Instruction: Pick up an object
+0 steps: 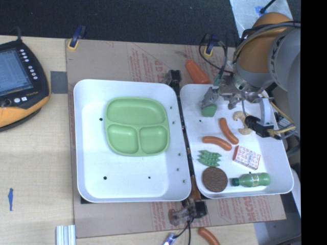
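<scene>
My gripper (220,101) hangs over the far end of the right bin (286,157), and its two grey fingers stand apart, so it looks open. Nothing shows between them. A small green piece (208,111) lies just under the left finger (209,97); whether they touch I cannot tell. Nearer in the same bin lie two orange-red sausages (228,130) (216,142), a cream curved piece (239,117), a green leafy piece (209,158), a pink patterned packet (247,157), a brown round patty (214,179) and a green bottle (251,180).
The left bin (92,177) holds a green divided plate (137,125). An orange carrot (196,71) lies on the bench behind the right bin, and another sausage (209,235) at the front edge. A teach pendant (15,83) sits at far left.
</scene>
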Controlling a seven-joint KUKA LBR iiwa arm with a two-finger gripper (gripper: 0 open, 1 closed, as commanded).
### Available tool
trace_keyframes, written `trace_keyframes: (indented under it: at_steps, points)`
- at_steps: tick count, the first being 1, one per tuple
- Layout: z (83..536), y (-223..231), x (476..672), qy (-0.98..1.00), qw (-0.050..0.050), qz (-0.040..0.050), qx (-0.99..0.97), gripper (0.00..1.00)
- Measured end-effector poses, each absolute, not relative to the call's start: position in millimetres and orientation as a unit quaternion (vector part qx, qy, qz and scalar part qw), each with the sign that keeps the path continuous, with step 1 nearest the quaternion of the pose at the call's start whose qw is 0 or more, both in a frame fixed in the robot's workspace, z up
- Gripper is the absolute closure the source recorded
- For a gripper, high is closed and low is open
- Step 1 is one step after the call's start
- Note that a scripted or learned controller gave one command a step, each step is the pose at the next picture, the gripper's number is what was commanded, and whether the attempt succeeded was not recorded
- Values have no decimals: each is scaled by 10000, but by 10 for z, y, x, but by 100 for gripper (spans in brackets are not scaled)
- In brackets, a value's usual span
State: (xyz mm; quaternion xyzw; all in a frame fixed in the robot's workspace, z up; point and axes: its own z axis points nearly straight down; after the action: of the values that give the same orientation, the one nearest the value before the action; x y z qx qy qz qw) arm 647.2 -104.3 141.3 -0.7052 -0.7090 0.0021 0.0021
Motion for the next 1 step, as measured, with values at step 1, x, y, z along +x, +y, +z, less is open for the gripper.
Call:
trace_keyframes:
  at_steps: [1]
  points:
    - [911,-1107,6555,-7092,27,33,-7050,0]
